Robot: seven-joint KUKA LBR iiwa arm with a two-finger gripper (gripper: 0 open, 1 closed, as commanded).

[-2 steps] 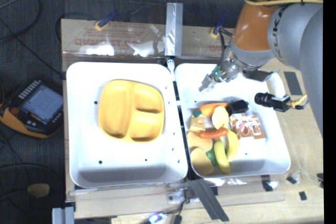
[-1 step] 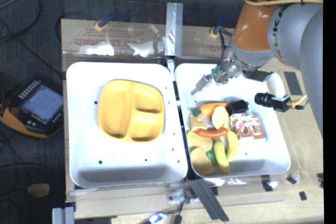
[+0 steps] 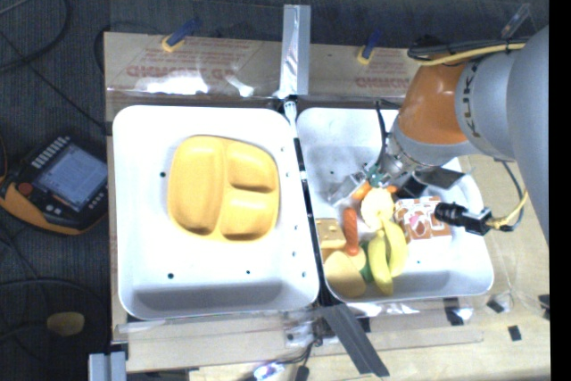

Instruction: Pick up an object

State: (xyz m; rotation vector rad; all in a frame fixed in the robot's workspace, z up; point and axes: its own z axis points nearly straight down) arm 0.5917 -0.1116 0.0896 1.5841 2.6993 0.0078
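Note:
The right bin (image 3: pixel 446 277) holds a heap of small things. Among them are a yellow-green banana (image 3: pixel 389 254), a red-orange sausage-shaped piece (image 3: pixel 351 229), a pale round piece (image 3: pixel 377 206), a red and white carton (image 3: pixel 421 219) and a yellow rounded fruit (image 3: pixel 343 272). My gripper (image 3: pixel 371 178) reaches down from the orange-banded wrist into the middle of this bin. It sits right above the pale piece and a small orange bit (image 3: pixel 360 190). Nothing is visibly lifted.
The left bin (image 3: pixel 143 281) carries a yellow divided plate (image 3: pixel 223 186). A tan block (image 3: pixel 329 233) lies by the wall between the bins. The arm covers the right bin's far right part. A handheld pendant (image 3: pixel 62 183) lies on the floor to the left.

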